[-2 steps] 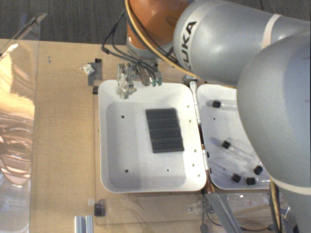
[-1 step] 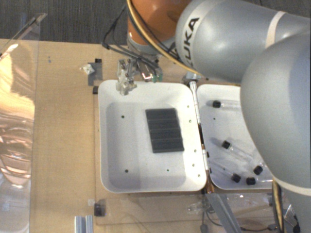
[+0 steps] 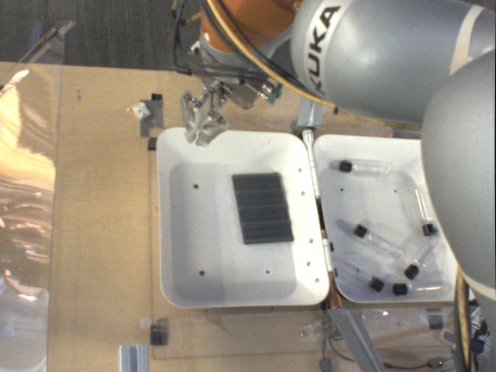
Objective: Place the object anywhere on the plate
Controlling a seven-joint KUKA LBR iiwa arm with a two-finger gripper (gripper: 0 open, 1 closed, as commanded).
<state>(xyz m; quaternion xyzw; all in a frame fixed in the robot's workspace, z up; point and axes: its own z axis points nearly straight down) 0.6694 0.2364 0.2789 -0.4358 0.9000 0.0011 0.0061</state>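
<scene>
Grey arm [image 3: 387,45], dark plate [image 3: 263,208] in left bin [image 3: 174,231], tubes [image 3: 372,242] in right bin [image 3: 387,149]

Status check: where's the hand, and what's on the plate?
Hand over left bin's far-left corner. Dark ridged plate bare, mid-bin. Clear tubes lie in right bin.

We see a robotics lab: a grey KUKA arm [image 3: 387,45] reaches over a plain wooden bench [image 3: 93,208] bearing two shallow white bins [image 3: 174,285], one holding clear capped tubes [image 3: 364,166], the other a dark ridged plate [image 3: 263,208].
</scene>
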